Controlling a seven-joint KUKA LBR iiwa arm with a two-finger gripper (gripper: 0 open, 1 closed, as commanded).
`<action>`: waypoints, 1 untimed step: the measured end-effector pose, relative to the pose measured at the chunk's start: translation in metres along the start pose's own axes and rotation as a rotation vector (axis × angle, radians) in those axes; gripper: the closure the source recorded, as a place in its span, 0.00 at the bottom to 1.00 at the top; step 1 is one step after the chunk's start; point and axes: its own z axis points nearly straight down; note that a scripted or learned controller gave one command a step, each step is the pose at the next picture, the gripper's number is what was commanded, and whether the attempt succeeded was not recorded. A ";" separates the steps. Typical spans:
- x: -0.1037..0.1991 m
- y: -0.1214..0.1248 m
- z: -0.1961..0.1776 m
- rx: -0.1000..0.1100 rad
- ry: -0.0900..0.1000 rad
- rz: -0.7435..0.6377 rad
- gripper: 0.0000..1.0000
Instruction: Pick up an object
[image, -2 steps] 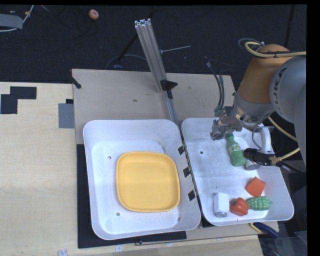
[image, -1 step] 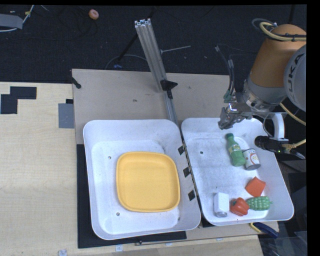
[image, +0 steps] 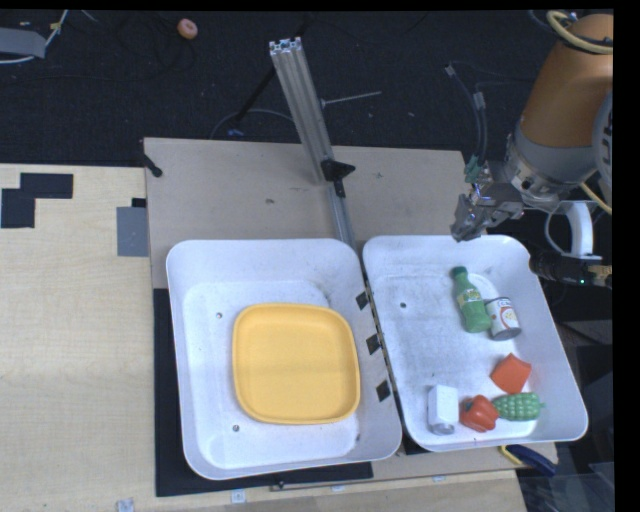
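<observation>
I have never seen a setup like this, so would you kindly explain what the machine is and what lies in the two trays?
One camera looks down at a slant on a bench. The grey robot arm with the orange band reaches in from the right; its two-finger gripper hangs over the far rim of the right white bin, and nothing shows between its fingers. That bin holds a green plastic bottle, a small can, an orange block, a white box, a red toy and a green knobbly toy. The left white bin holds a square yellow plate.
</observation>
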 end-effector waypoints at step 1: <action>0.046 -0.032 0.015 0.005 0.001 -0.003 1.00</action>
